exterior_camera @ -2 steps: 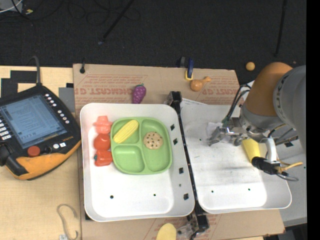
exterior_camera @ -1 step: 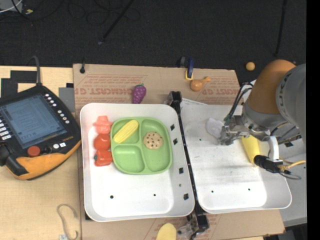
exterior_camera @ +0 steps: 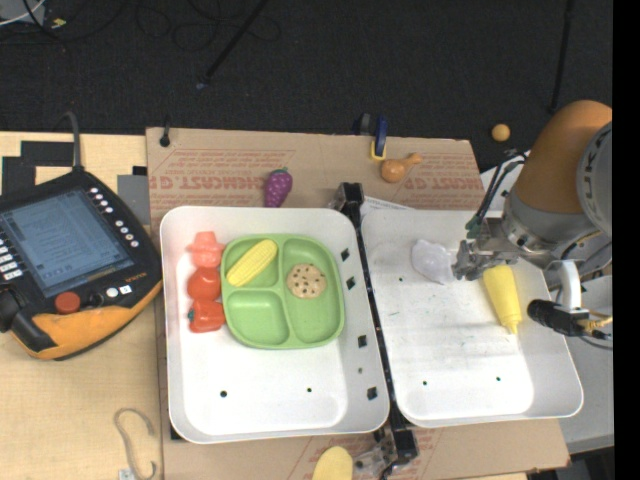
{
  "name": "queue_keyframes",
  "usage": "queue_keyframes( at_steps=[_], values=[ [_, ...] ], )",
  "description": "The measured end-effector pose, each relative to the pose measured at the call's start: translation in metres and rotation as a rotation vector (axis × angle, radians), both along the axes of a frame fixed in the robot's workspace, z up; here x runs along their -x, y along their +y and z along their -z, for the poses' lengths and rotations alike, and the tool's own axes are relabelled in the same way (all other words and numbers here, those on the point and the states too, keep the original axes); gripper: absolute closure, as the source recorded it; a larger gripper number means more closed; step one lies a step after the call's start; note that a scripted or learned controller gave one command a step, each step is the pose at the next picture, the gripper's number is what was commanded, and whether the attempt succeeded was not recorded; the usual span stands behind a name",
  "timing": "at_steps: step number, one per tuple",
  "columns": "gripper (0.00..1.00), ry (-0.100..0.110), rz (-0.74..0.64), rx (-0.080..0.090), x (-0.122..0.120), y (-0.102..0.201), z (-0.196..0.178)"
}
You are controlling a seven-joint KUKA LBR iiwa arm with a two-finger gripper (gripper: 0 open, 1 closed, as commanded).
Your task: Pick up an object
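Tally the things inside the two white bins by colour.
Green: 1, compartment plate
Yellow: 2, corn cob, squeeze bottle
Red: 1, toy figure
Tan: 1, chip cookie
Clear: 1, crumpled plastic piece
Total: 6

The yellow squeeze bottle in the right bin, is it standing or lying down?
Lying down: the yellow squeeze bottle rests lengthwise on the right white bin's floor.

Two white bins (exterior_camera: 270, 423) (side by side), one green tray (exterior_camera: 283, 318), one yellow bottle (exterior_camera: 503, 297).
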State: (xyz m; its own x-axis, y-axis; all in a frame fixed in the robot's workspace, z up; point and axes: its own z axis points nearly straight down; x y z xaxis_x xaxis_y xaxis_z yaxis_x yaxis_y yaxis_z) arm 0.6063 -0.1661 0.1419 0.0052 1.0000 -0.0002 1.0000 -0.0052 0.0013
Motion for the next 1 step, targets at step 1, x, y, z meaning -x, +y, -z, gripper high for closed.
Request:
queue_keyframes(
  at_steps=[1],
  values=[
    [1.00,-0.004,-0.002,0.001,-0.0048,-0.0077,-0.0619]
  ],
)
